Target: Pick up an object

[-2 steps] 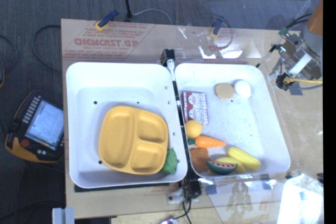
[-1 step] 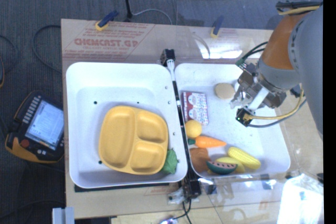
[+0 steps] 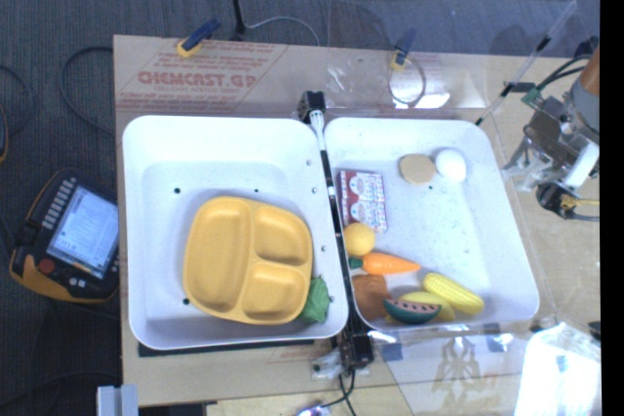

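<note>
Your desk (image 3: 195, 73) carries two white bins; the end effector (image 3: 561, 172), grip state unreadable, waits outside. Next, you would reach leftward toward the corn (image 3: 451, 291).

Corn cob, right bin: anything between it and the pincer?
Nothing visible blocks it. The pincer sits outside the right bin, past its right wall. The corn cob lies near the front, uncovered, with the watermelon slice against its left side. Only the bin wall lies between.

"CHEMCAST GP" on bench board (image 3: 200, 79)
</note>
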`<act>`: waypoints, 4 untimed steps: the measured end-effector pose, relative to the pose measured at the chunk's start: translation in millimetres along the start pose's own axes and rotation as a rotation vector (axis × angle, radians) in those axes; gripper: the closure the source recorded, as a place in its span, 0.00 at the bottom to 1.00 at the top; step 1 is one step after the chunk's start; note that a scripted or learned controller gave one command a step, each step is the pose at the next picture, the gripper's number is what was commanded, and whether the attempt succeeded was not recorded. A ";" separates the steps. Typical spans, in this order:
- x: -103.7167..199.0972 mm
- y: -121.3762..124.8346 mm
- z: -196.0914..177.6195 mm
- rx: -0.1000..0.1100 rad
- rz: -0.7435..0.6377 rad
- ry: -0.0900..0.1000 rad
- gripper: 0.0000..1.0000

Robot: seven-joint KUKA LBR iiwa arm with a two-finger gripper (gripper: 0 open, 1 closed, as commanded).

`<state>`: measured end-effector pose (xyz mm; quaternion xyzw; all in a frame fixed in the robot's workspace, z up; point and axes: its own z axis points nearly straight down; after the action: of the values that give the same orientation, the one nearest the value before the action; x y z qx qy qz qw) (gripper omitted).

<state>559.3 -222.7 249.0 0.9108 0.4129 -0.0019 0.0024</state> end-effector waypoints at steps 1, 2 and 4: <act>-39.9 -66.4 43.3 0.010 0.186 -0.001 1.00; -37.8 -64.0 157.2 0.001 -0.466 0.009 1.00; 2.1 -45.1 158.7 0.013 -0.310 0.013 0.00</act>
<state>526.5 -192.3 90.1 0.8362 0.5484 0.0009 -0.0066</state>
